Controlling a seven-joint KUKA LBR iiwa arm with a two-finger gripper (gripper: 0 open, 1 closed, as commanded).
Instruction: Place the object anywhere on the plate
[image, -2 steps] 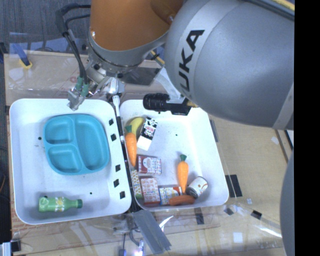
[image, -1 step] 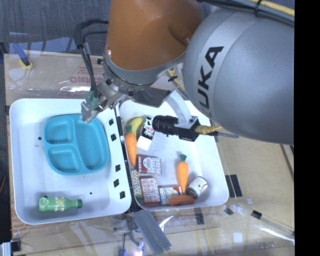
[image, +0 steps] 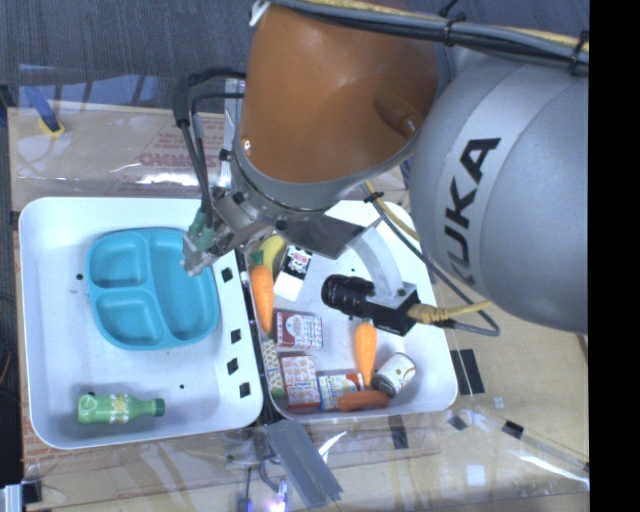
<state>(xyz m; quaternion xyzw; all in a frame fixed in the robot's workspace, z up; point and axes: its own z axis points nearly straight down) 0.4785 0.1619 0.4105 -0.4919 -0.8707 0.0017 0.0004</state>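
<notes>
The blue plate, with three compartments, lies in the upper part of the left bin. My gripper hangs over the plate's right edge, close to the wall between the two bins. The big orange and grey wrist above it hides most of it. A small greenish patch shows at its tip, and I cannot tell whether that is a held thing. A green bottle lies on its side in the left bin's near corner, well apart from the gripper.
The right bin holds two carrots, a yellow banana, small cartons, a can and a red sausage-like piece. A black cylinder with a cable hangs over that bin.
</notes>
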